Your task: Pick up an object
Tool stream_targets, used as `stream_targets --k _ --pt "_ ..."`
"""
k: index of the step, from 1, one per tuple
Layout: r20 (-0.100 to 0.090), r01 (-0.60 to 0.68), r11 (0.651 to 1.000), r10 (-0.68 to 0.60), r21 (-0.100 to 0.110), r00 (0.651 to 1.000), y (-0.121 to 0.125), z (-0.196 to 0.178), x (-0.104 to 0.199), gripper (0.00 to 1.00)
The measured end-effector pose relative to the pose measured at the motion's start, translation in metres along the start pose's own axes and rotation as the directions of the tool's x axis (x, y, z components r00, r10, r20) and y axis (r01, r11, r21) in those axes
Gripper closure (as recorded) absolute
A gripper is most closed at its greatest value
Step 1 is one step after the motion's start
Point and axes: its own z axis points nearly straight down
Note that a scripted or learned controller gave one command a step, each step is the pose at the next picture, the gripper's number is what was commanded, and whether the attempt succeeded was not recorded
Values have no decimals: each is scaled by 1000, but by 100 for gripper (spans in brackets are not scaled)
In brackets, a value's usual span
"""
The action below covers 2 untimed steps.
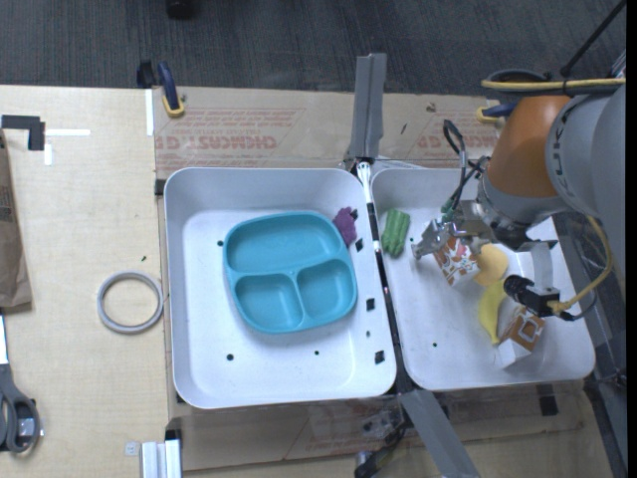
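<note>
The arm [557, 157] crowds the right bin [438, 352] at 3 o'clock; its gripper [438, 239] sits by a small carton [457, 259] and a banana [490, 287], grip state undeterminable. Crowding risks a knock; the green piece [396, 232] lies at 9 o'clock.

A blue tray [289, 272] lies in the left bin [189, 297].

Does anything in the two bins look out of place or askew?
The purple object in the left bin is wedged between the blue tray and the wall. The carton in the right bin leans tilted against its edge.
</note>
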Motion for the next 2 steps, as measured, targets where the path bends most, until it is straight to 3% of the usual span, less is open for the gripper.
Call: stream_targets --k 1,2 --pt "1 -6 1000 6 1 1000 -1 -9 -3 100" --pt "1 129 992 -129 0 992 62 -100 66 100"
